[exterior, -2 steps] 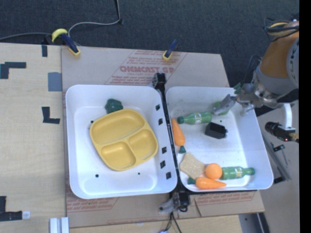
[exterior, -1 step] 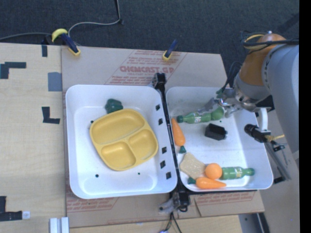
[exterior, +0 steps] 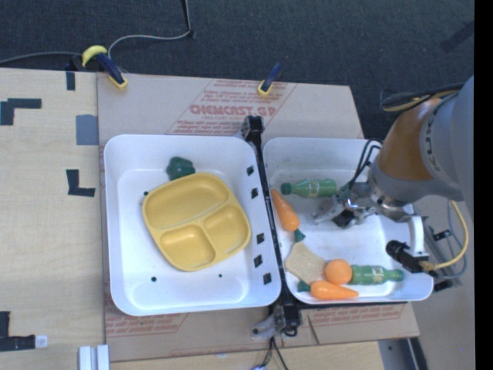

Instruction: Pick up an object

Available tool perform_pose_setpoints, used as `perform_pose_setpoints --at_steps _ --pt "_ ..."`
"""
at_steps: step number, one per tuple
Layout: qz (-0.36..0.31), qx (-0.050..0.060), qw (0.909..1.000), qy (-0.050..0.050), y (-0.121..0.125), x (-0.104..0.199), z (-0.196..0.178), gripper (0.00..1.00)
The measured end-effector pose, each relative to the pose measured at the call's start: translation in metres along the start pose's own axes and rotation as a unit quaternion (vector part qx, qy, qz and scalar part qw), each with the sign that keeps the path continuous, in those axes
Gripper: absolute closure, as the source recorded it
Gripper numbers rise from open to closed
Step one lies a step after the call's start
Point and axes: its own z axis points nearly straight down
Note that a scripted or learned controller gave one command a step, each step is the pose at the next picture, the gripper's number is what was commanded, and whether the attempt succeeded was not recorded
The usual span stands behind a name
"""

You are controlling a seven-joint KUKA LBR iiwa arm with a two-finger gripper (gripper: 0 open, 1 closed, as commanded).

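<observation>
In the right bin [exterior: 350, 151], my gripper [exterior: 337, 212] hangs low over the white floor. It is just below and to the right of a green bottle [exterior: 310, 187] lying on its side, and I see nothing in its grasp. An orange carrot [exterior: 285, 211] lies against the bin's left wall, left of the gripper. Along the front lie a slice of bread [exterior: 305, 263], an orange ball [exterior: 337, 271], a second carrot [exterior: 333, 290] and another green bottle [exterior: 375, 274].
The left bin [exterior: 123, 230] holds a yellow divided plate [exterior: 197, 220] and a dark green item [exterior: 180, 167] behind it. The black divider [exterior: 262, 206] between the bins stands close to the carrot. Yellow-handled clamps [exterior: 104, 62] hold the cardboard at the back.
</observation>
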Motion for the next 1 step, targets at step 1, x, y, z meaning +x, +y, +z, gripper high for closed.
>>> perform_pose_setpoints --at_steps 1 --pt "-0.002 -0.001 1.0000 0.001 0.0774 0.0674 0.0009 0.00"
